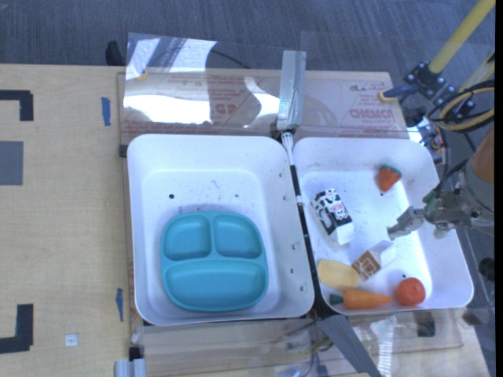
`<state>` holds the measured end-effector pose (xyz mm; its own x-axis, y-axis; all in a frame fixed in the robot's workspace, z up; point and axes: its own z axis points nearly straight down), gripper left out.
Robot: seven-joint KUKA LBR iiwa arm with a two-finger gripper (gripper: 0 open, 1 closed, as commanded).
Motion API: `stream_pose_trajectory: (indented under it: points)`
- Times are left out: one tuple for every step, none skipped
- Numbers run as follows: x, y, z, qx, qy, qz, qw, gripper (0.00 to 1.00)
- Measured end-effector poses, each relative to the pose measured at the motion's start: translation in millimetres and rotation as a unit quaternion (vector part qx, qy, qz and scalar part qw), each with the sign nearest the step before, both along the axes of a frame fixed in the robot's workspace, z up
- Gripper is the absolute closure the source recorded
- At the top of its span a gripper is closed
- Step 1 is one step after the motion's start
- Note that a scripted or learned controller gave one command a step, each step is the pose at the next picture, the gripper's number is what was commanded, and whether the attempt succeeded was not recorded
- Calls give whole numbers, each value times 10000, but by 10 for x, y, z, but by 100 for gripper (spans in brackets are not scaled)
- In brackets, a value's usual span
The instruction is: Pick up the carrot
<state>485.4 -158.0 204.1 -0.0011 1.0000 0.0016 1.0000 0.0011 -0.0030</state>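
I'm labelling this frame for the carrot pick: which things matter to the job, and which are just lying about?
Matters to the job:
carrot
gripper
right bin

Lying about:
strawberry
tomato
milk carton
yellow piece
small brown packet
blue divided plate
left bin

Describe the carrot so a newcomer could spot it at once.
Look in the right-hand white bin, along its near edge. The carrot lies flat there, between a yellow piece and a round tomato. It is the only long, tapered orange item with a green end.

Carrot (365,298) hard against right bin front wall (393,308); yellow piece (336,273) and tomato (410,291) flank it closely. Bare floor mid-bin; approach from above open.
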Motion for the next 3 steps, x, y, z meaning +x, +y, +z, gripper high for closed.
stream_pose_trajectory:
  points:
    - [33,-267,-1176,-3,-28,-1273,9919,0]
    - [314,-393,-1158,134,39,-1960,9805,0]
    - [720,-513,-716,10,-34,-1533,9882,0]
